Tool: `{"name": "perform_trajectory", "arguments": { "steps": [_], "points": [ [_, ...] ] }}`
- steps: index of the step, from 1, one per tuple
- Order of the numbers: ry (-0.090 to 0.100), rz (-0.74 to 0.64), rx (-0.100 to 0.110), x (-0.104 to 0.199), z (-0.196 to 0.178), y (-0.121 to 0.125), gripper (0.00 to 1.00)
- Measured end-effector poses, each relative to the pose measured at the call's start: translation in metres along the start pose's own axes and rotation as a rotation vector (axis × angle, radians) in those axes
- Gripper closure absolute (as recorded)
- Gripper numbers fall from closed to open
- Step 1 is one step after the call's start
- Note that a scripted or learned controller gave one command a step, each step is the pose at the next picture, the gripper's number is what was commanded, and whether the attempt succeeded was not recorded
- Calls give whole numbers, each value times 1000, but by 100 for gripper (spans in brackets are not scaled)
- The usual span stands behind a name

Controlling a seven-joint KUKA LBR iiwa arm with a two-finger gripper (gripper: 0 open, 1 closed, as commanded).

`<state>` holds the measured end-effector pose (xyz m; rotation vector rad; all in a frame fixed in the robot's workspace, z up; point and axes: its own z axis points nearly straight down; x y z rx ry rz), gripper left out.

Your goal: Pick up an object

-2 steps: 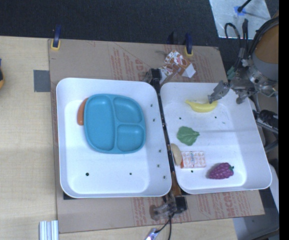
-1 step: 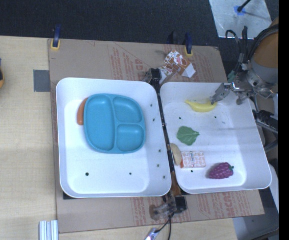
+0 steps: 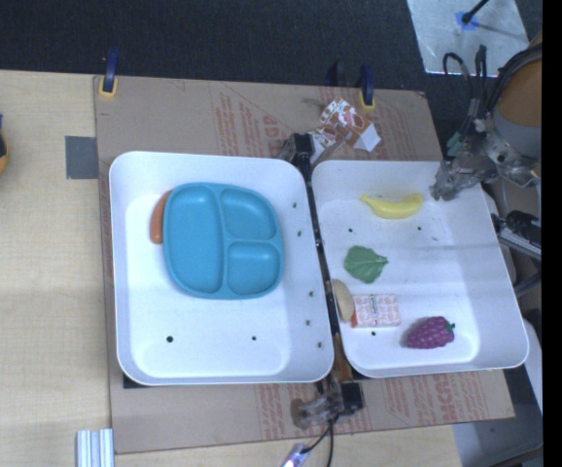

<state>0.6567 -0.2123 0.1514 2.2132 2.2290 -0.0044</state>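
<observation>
Pincer (image 3: 446,188): at the right bin's (image 3: 495,290) upper right corner, low over the rim; whether spread or pressed together, I cannot tell.
Nearest thing: yellow banana (image 3: 394,205), just left of the pincer, inside the right bin.
Long axis: roughly left-right, ends curling upward.
Arm (image 3: 514,105): reaches in from the right, wrist angled down-left.

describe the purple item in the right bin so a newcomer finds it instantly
Start at the right bin and go to its near right corner. The bunch of grapes lies there, just right of a small carton. It is the bin's sole purple, knobbly object.
</observation>
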Motion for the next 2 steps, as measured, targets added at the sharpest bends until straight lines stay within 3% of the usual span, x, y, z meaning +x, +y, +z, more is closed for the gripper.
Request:
{"name": "perform_trajectory", "arguments": {
  "steps": [1, 2],
  "points": [
    [2, 3, 3, 31, 22, -66, 100],
    [1, 3, 2, 31, 22, -66, 0]
  ]
}}
